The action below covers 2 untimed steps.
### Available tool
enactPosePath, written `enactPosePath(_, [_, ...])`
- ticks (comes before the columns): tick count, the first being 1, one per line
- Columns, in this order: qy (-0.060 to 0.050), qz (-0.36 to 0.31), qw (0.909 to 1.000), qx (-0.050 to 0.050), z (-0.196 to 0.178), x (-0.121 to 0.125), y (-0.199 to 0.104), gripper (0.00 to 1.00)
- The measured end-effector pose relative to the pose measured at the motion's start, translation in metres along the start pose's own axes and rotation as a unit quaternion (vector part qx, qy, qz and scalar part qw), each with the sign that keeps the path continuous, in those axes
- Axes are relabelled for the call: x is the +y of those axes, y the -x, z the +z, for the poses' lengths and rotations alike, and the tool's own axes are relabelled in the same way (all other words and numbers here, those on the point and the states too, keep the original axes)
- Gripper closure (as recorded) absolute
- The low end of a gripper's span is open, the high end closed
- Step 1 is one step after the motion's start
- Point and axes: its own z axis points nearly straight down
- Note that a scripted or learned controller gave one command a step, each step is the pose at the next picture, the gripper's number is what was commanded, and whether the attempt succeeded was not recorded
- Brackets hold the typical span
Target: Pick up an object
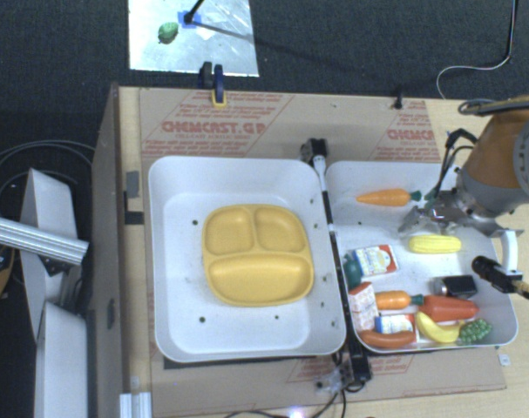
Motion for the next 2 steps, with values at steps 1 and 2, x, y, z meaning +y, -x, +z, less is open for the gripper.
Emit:
enactPosePath(1, [0.000,0.000,1.0000,0.000,0.001,-0.043,-0.045,0.00])
enactPosePath(2, [0.000,0.001,1.0000,0.000,0.000,-0.093,-0.039,0.00])
